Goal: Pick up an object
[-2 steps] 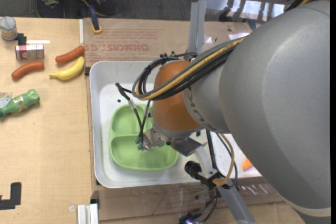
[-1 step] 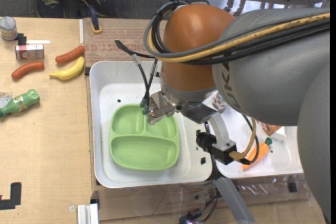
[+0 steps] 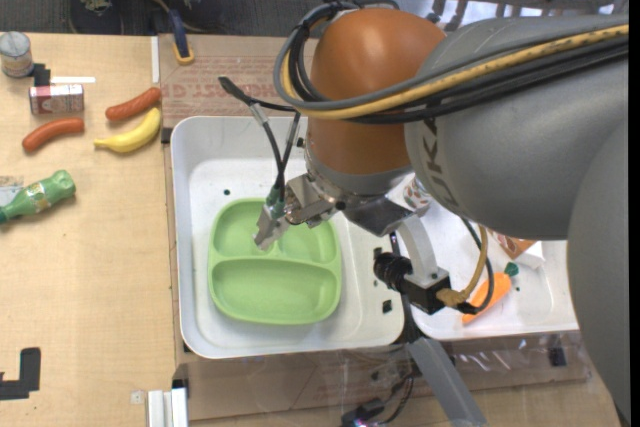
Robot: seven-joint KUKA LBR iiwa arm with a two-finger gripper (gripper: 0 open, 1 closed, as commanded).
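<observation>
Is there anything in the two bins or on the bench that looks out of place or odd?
Nothing looks spilled or damaged. The green divided tray lies flat in the left bin, with the gripper above its upper compartment. An orange carrot-like toy lies in the right bin. A banana, two sausages and a green bottle lie scattered on the bench.

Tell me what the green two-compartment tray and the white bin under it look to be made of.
The green two-compartment tray looks like moulded plastic with a smooth, slightly glossy finish: uniform colour, rounded corners, soft highlights on its divider. The white bin looks like rigid plastic too, fairly matte, with a rounded, raised rim; painted metal can't be ruled out.
</observation>
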